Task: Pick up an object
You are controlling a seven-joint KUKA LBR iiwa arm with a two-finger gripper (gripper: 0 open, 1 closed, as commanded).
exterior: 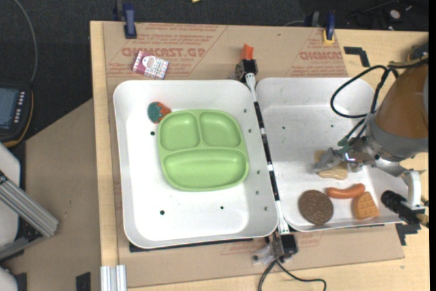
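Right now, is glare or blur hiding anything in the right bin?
Camera view: light is even, with no strong glare on the shallow white right bin; the tool looks soft and dim over a pale tan food piece, so its fingers are unclear.

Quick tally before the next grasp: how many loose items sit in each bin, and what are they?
Left bin:
green divided plate: 1
small red-and-green item: 1
Right bin:
brown round patty: 1
sausage: 1
orange waffle piece: 1
tan piece beside the hand: 1
Total: 6
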